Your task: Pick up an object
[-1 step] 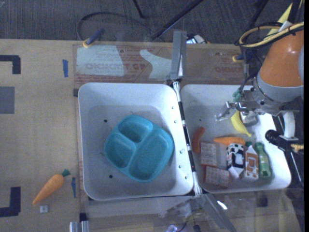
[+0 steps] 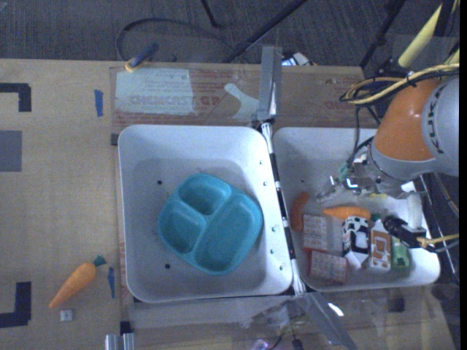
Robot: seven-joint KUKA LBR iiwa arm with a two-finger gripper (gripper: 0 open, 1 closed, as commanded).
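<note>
Right bin (image 2: 292, 152): gripper (image 2: 349, 186) poised just above orange piece (image 2: 346, 213) amid cartons (image 2: 365, 245); jaw state cannot be told. Risk judged: crowded neighbours are nudged, rounded piece is squeezed out, grasp missed.

**Wooden bench on a dark carpet floor**

The bench (image 2: 58, 195) is light brown wood and fills most of the frame. Black tape marks (image 2: 16, 97) sit at its left edge, and small blue tape pieces (image 2: 98, 102) are near them. Along the top, the floor (image 2: 87, 13) is dark grey carpet, crossed by black stand legs (image 2: 284, 9) and a looped cable (image 2: 157, 29).
</note>
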